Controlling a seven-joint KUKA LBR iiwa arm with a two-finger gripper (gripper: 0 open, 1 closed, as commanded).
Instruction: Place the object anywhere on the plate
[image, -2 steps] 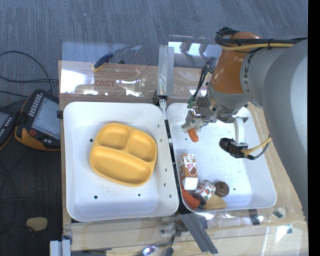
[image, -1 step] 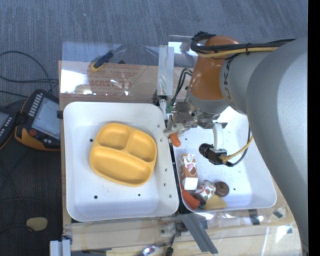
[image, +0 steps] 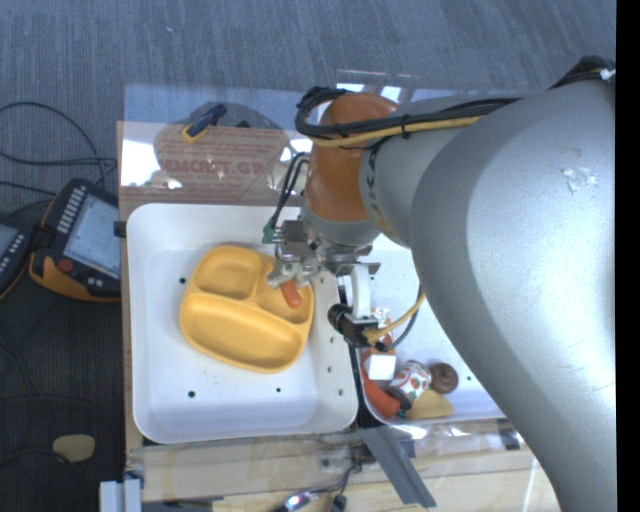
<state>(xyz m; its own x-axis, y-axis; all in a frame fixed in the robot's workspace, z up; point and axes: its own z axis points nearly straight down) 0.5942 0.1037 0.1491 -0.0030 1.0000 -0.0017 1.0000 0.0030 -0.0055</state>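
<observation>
The gripper (image: 290, 272), grip state unclear, hovers over the yellow plate (image: 240, 325) in the left bin (image: 160, 400).

Hid most of the right bin (image: 440, 405) beneath the arm (image: 500, 220); blocked the plate (image: 240, 315)'s far right corner.

cardboard sheet (image: 215, 160) bears faint red lettering, too blurred to read.

Grey arm (image: 520, 230) w/ orange band in from right, tool (image: 292, 268) pointing down (finger state unclear)
</observation>
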